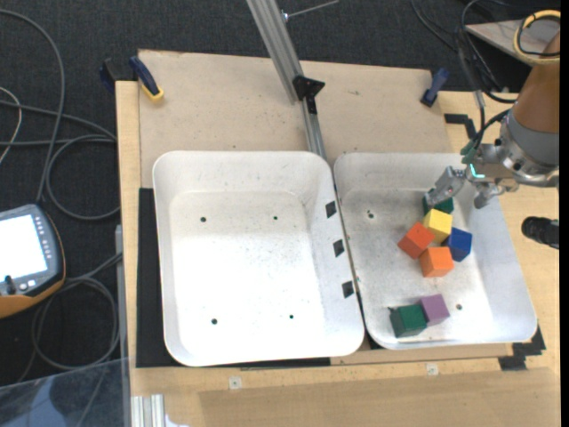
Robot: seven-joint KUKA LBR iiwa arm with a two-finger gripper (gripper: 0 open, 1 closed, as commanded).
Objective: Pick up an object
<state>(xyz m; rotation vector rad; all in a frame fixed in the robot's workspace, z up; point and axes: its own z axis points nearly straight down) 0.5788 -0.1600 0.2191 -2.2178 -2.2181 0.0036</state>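
- Bench: you have a tan board carrying two shallow white bins side by side, with a slanted metal rail running down to the gap between them.
- Left bin: a white tray with a few dark specks on its floor.
- Right bin: this holds every candidate object, all gathered toward its right edge and near corner.
- Arm and gripper: you see it hovering at the right bin's far right corner, fingers spread apart, nothing between them, just above the cluster.
- Cluster by the right edge: yellow cube, a dark green block tucked behind it under the fingers, blue cube, orange block and orange-red block, touching or nearly so.
- Pair at the near right corner: green cube beside purple cube.
- Handling, as you should judge it: the blocks look light, rigid and smooth-faced. Take one across two opposite flat faces; the yellow cube lies closest, though neighbours crowd its sides.
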